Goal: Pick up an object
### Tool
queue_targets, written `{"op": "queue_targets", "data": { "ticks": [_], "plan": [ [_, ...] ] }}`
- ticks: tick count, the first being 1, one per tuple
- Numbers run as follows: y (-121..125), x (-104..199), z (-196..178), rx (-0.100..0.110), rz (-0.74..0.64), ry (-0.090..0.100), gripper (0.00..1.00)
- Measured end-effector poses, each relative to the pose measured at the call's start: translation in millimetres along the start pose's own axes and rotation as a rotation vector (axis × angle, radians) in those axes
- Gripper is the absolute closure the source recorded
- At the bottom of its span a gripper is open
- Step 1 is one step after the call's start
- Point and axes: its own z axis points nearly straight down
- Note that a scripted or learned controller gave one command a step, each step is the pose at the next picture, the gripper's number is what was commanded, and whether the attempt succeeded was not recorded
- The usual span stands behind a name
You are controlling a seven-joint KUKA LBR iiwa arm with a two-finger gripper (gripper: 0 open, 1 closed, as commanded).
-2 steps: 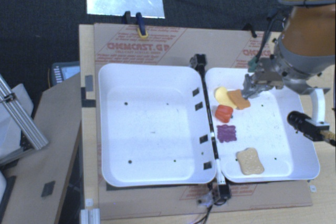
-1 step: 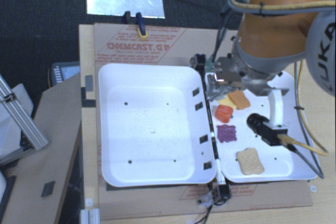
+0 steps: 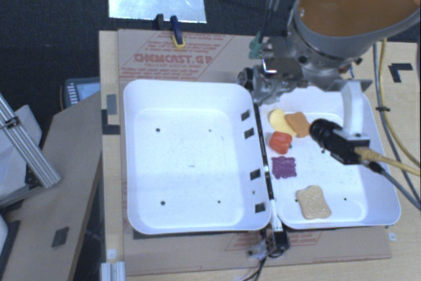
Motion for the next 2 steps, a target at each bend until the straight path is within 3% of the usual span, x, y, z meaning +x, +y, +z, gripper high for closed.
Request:
{"op": "queue_targets", "data": {
  "ticks": [1,2],
  "plan": [
    [-2.8,47.8,29.9,0.014,0.002,-0.005,1.00],
    [20.9,103.8,-75.6,0.000,0.002,0.002,1.00]
  ]
}}
